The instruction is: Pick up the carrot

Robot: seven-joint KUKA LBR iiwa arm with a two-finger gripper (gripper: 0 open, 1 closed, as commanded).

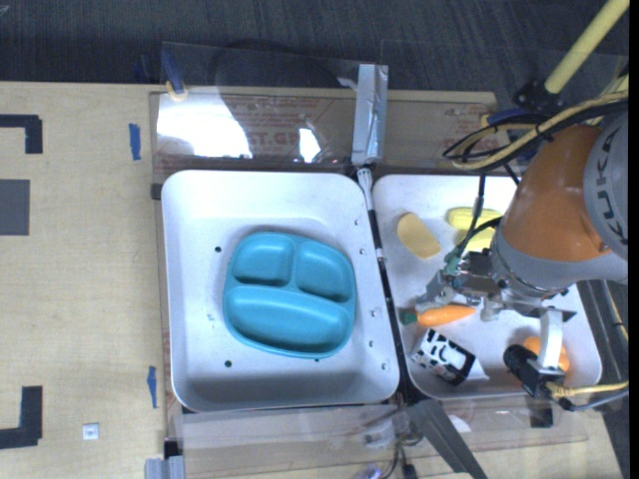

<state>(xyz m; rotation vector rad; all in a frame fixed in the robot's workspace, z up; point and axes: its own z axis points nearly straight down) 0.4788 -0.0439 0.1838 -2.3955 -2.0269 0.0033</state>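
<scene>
In the right white plastic bin [584, 367], nearest the camera, lies a black-and-white block [442, 354]. Just beyond it rests the small orange carrot [442, 316], with the gripper [467, 289] directly above; its grip cannot be judged. A good grasp likely needs centring across the carrot's width.

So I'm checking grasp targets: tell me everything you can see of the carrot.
The carrot is small and orange, smooth like plastic, with a green stub at its left end. It lies flat, lengthwise left to right, on the floor of the right bin. The gripper sits right at its right end; whether it touches is unclear.
</scene>
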